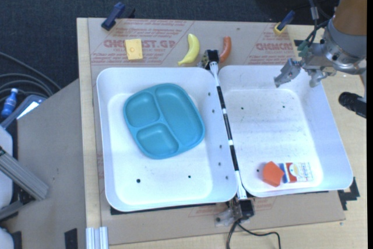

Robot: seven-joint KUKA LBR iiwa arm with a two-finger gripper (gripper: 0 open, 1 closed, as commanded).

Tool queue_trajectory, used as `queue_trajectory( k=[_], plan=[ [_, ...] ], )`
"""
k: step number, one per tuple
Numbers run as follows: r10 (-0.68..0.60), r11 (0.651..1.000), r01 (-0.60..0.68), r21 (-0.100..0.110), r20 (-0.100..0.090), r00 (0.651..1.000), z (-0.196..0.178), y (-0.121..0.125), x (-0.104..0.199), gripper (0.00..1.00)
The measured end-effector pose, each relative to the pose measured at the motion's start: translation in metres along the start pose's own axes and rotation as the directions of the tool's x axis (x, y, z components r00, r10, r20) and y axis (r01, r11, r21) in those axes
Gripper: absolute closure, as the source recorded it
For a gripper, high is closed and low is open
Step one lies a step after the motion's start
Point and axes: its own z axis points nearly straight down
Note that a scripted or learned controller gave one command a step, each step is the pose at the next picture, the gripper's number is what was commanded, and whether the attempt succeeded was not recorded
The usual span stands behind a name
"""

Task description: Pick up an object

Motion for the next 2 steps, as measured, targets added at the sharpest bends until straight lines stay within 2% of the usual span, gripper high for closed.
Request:
queue_trajectory(
  k=[1,2],
  plan=[
    [0.001,1.0,-0.001,0.002,-0.001,1.0,0.129,-0.053,0.008,0.0],
    [0.0,1.0,0.0,-0.001,0.0,1.0,0.155,0.015,-0.009,0.0]
  ],
)
